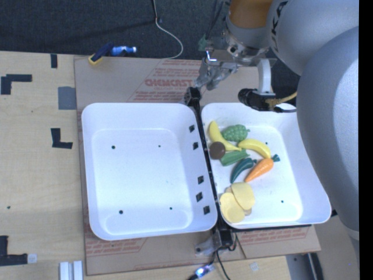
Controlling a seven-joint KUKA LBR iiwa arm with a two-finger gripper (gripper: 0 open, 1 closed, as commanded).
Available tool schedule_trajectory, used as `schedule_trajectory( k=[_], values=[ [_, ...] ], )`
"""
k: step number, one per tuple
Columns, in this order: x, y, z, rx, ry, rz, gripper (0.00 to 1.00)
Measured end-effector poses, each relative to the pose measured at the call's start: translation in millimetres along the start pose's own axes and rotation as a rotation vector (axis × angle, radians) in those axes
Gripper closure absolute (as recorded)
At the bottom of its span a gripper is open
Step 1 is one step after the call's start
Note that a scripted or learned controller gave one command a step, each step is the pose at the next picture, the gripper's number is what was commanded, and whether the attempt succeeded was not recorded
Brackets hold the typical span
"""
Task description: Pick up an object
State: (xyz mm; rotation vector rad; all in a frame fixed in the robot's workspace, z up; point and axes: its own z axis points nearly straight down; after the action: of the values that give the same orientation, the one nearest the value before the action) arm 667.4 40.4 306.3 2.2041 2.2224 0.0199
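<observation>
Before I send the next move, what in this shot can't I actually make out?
- Gripper, camera view: small and blurred above the far rim of the right bin, so its opening is unreadable.
- Toy pile: a banana, a carrot and a brown piece overlap, hiding lower edges.
- Yellow pieces near the front: too vague to identify.
- Arm: cut by the top and right edges.
</observation>
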Motion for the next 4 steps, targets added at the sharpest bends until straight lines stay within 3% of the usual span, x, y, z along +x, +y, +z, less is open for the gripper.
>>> schedule_trajectory(
  k=[1,2,3,4],
  values=[
    [100.0,4.1,-141.3,0.0,0.005,-0.006,1.0],
    [151.5,-2.9,-235.5,0.006,0.003,0.0,1.0],
    [181.9,2.9,-89.9,0.032,-0.005,0.005,1.0],
    [194.0,-13.3,-238.5,0.004,0.004,0.003,1.0]
  ],
)
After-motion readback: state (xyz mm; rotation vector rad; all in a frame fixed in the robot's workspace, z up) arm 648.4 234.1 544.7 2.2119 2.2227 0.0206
